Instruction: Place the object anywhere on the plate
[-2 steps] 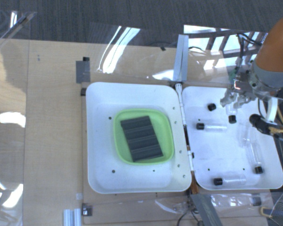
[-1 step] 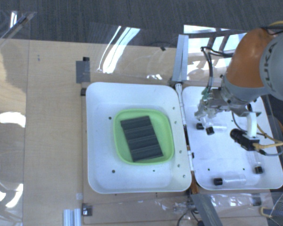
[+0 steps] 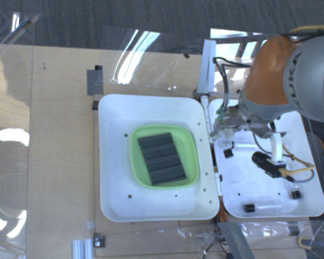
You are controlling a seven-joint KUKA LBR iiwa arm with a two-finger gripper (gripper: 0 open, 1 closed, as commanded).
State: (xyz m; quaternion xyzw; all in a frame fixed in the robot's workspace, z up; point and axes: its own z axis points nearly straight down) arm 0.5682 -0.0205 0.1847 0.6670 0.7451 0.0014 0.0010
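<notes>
A square lime-green plate (image 3: 191, 156) lies in the middle of the left white bin (image 3: 114, 198). A dark grey ridged rectangular block (image 3: 161, 159) rests flat on the plate, slightly turned. My gripper (image 3: 222, 130) hangs below the orange-banded wrist (image 3: 270, 74), over the left edge of the right bin (image 3: 309, 199), close to the divider between the bins. It stands to the right of the plate and apart from the block. The wrist and cables hide much of the gripper.
Small black pieces (image 3: 249, 208) lie on the right bin's floor, another (image 3: 227, 153) just below the gripper. A black and yellow cable part (image 3: 270, 166) dangles from the arm. A grey metal post (image 3: 207, 66) stands behind the bins.
</notes>
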